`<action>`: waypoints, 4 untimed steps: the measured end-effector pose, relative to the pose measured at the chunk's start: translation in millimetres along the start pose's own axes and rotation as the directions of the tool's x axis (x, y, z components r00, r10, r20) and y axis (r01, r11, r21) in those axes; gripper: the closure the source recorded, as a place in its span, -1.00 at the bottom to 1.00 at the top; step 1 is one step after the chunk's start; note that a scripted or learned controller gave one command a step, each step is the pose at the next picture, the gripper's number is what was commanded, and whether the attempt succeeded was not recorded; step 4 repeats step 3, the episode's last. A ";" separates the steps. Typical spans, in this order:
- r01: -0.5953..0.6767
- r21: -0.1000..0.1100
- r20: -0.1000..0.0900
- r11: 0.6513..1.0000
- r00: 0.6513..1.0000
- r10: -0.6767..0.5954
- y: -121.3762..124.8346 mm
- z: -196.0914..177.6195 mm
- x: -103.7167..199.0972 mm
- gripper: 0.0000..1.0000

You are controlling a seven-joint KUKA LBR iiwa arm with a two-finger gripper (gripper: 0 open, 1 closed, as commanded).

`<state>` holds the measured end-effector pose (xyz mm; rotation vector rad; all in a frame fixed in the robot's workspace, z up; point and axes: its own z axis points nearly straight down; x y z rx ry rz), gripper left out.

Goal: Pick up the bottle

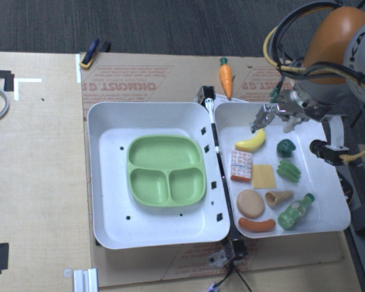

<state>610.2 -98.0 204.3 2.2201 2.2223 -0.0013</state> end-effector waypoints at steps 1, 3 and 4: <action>-0.298 0.001 -0.001 0.955 0.955 0.298 -41.8 92.7 -71.3 -1.00; -0.339 0.001 0.000 0.941 0.941 0.339 -132.9 -45.6 -32.8 1.00; -0.339 0.001 0.000 0.941 0.941 0.339 -132.9 -45.6 -32.8 1.00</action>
